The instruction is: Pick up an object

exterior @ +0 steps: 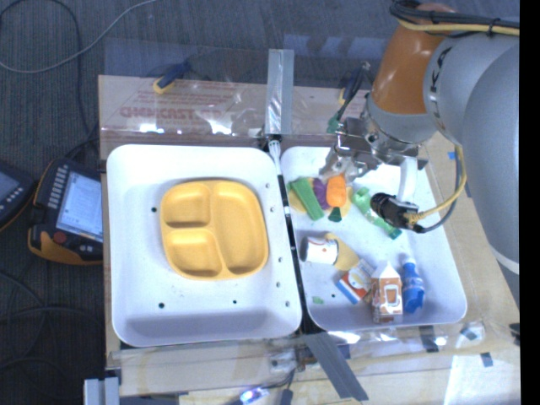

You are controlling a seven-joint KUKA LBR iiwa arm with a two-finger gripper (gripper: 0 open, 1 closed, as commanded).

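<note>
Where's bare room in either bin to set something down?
The left bin has bare floor around the yellow divided plate, widest along its near edge. The right bin is crowded: the orange toy under the tool, the blue bottle, the carton. One small patch lies beside the bottle, toward the right wall.

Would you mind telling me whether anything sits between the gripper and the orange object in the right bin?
Nothing visible does. The gripper hangs right above the orange object in the right bin. A purple piece and a green block crowd its left side.
</note>
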